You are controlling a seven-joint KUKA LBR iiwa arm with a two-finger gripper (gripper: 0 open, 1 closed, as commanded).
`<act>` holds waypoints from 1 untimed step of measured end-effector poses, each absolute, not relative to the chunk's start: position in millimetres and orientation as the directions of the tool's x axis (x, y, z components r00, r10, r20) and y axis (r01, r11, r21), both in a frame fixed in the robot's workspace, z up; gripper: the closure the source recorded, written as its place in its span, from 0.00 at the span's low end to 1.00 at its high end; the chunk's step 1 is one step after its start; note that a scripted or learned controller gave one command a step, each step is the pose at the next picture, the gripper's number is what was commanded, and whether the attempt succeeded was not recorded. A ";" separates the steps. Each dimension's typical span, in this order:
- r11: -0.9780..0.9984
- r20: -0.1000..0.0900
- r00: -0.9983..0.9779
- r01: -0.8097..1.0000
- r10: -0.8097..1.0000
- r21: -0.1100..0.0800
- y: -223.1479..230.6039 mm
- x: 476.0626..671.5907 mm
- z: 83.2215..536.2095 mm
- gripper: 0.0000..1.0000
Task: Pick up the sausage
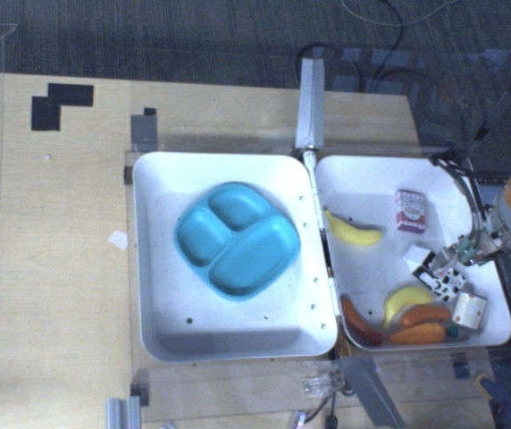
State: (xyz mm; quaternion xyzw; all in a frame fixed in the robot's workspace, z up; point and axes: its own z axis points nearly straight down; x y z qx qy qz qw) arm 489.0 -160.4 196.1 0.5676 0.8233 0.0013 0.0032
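The sausage [359, 320], dark reddish-brown and slightly curved, lies against the front-left corner of the right bin [372, 177]. My gripper [440, 273] hangs over the right side of that bin, up and to the right of the sausage and well apart from it. It hovers just above a yellow fruit [406, 299]. Nothing shows in its grasp.
Right of the sausage are a red piece [427, 314], an orange carrot [416, 333] and a small white box [468, 310]. A banana [354, 231] and a red-and-white carton [410, 211] lie farther back. The left bin [157, 239] holds a blue divided plate [238, 239].
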 end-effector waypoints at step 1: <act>-0.187 -0.001 0.187 0.982 0.982 0.004 -143.0 488.3 203.4 1.00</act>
